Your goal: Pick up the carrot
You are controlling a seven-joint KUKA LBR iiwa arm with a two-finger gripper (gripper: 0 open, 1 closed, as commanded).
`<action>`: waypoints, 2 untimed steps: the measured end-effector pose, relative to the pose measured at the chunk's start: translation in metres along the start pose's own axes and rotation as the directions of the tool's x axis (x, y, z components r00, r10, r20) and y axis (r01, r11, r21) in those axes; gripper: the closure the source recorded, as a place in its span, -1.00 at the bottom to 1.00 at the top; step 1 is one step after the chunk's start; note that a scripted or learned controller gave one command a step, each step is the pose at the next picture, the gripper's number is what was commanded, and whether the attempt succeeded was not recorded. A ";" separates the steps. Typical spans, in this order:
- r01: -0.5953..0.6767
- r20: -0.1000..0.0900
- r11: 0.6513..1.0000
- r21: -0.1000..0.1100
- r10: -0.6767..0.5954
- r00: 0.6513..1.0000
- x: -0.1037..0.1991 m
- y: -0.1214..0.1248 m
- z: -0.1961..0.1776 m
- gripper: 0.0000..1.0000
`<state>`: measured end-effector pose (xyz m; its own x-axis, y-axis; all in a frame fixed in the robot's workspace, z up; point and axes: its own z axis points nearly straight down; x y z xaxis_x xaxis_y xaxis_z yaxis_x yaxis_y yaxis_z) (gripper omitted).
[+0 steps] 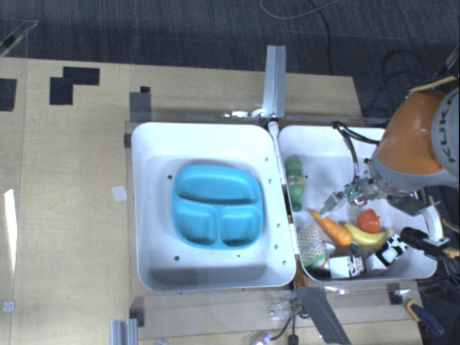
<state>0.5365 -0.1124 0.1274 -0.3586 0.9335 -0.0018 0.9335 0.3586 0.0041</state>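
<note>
L bin (154, 192): 1 blue 3-compartment tray (217, 204). R bin (316, 146): 1 carrot (332, 228), 1 banana (366, 236), 1 tomato (369, 221), 1 green item (294, 177). Claw (350, 195) hovered above carrot; grip state unclear.

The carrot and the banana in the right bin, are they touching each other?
Touching. In the camera view the carrot's thick end lies against the banana's left end, with no white bin floor visible between them.
</note>
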 end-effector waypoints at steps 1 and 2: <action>0.118 0.005 0.993 -0.006 -0.118 0.993 0.019 0.003 0.037 -1.00; 0.120 0.007 0.993 -0.015 -0.120 0.993 0.021 0.007 0.024 1.00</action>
<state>0.5357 -0.0907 0.1029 -0.4683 0.8835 -0.0093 0.8833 0.4684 0.0190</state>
